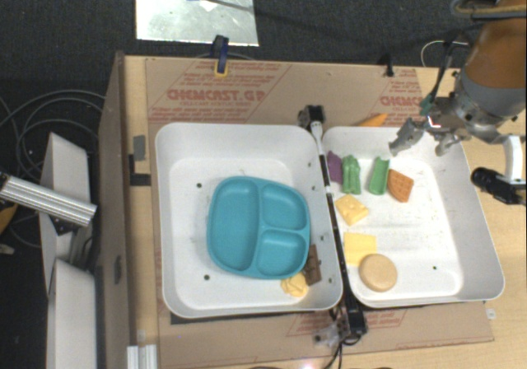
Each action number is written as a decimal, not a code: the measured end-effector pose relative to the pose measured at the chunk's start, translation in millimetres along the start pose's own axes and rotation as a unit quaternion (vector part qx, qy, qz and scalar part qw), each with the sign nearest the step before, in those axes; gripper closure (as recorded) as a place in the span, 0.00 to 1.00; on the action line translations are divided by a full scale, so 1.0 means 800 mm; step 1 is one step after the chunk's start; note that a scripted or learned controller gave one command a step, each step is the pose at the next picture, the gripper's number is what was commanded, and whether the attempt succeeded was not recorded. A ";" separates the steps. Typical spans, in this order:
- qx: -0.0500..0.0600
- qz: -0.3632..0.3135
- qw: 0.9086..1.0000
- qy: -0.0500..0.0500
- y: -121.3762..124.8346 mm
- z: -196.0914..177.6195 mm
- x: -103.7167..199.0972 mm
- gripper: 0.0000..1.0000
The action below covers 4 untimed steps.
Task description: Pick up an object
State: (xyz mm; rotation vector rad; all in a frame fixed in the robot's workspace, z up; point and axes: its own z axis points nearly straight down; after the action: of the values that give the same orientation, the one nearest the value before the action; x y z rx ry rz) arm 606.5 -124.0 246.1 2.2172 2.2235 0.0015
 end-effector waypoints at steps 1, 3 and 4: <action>0.005 0.001 1.000 0.001 -0.040 0.119 0.015 0.00; -0.004 -0.001 1.000 -0.001 0.058 0.200 -0.077 0.00; 0.001 0.002 1.000 0.000 0.015 0.202 -0.095 0.00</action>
State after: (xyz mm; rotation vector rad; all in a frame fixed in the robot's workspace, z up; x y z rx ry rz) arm 619.0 -200.3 84.5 2.2215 2.2204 -0.0015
